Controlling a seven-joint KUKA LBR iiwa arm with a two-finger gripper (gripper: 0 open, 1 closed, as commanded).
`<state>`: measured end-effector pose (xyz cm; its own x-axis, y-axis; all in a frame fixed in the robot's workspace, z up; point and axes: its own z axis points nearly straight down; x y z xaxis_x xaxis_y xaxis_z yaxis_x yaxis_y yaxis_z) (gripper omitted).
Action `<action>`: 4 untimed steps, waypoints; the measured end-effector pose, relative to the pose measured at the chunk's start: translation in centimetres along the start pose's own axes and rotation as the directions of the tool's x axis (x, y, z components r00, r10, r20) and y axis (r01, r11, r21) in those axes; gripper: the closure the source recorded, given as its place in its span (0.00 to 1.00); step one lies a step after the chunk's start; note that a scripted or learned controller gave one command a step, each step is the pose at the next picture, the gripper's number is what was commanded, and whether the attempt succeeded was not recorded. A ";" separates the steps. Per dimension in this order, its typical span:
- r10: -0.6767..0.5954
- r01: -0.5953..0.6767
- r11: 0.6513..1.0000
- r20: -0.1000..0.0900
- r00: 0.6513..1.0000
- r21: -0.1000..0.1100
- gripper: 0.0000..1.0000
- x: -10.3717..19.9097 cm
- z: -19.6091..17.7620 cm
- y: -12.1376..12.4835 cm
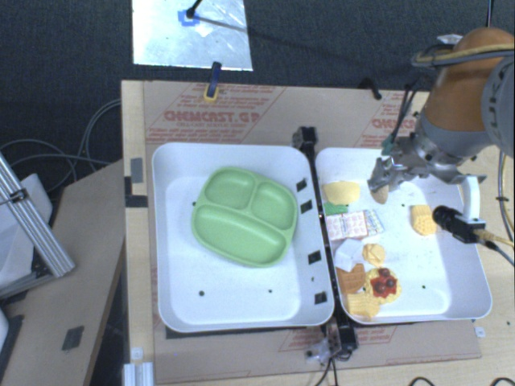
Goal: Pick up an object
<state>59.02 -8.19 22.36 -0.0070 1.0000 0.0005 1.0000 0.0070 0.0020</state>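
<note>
Fingers [381, 190] above right bin [467, 296], yellow food piece [342, 191] lying crosswise

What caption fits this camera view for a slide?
KUKA arm's gripper hovers over the right bin of toy food; a green divided plate lies in the left bin.

- dark blue-grey carpet floor [56, 63] around the worktop
- worktop [241, 111] is brown board with red print
- shiny metal sheet [191, 22] lies on floor behind it
- aluminium rail [32, 223] at left
- grey cables [96, 135] at left
</note>
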 end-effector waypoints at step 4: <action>0.007 -0.007 1.000 0.001 1.000 0.001 1.00 -0.6 0.5 -1.4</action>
<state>57.62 -8.79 21.81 -0.0003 1.0000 -0.0009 1.0000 0.0003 0.0009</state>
